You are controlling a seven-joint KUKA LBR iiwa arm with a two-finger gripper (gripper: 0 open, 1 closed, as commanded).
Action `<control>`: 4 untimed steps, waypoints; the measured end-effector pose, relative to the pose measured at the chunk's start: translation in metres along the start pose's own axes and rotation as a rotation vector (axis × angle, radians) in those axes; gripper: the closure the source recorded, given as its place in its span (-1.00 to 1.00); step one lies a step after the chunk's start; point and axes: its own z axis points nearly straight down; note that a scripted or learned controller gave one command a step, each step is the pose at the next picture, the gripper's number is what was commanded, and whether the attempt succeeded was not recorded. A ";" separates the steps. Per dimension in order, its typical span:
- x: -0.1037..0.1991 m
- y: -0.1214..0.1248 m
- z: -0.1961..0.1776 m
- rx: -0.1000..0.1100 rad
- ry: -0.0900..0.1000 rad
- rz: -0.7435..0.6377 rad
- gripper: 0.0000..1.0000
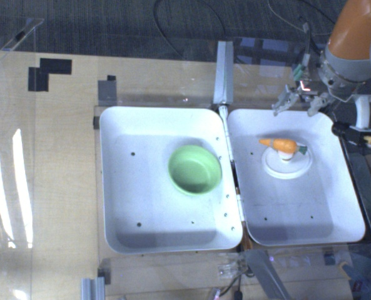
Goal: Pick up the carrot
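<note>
Orange against white, the carrot (279,145) lies on its side in the right bin (335,186), resting across the top of a small white disc (286,162) that sits in the bin's upper middle; its thin tip points toward the divider between the bins and its blunt end, with a dark green stub, points toward the arm's side. All round the disc the bin floor is bare, with the widest stretch of free white surface toward the near rim and a narrower strip between the carrot and the far rim. The gripper (299,103) hangs over that far rim, up and slightly to the right of the carrot and well apart from it, its two fingers (284,101) spread with nothing between them. Behind it the grey wrist and orange band rise toward the upper right corner of the view. The left bin (129,186) holds a pale green bowl (195,169), upright, lying right of centre and close to the shared inner wall but not touching it; the rest of that floor is bare. A grey metal rail (223,74) runs away from the joint of the two bins, and the wooden bench (47,167) spreads wide on the left, with black tape marks (47,71) near its far edge.
</note>
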 end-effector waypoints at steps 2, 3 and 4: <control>-0.014 -0.031 0.045 -0.006 -0.003 -0.218 -1.00; -0.057 -0.106 0.151 -0.004 -0.002 -0.255 -1.00; -0.098 -0.158 0.164 -0.010 -0.006 -0.227 -1.00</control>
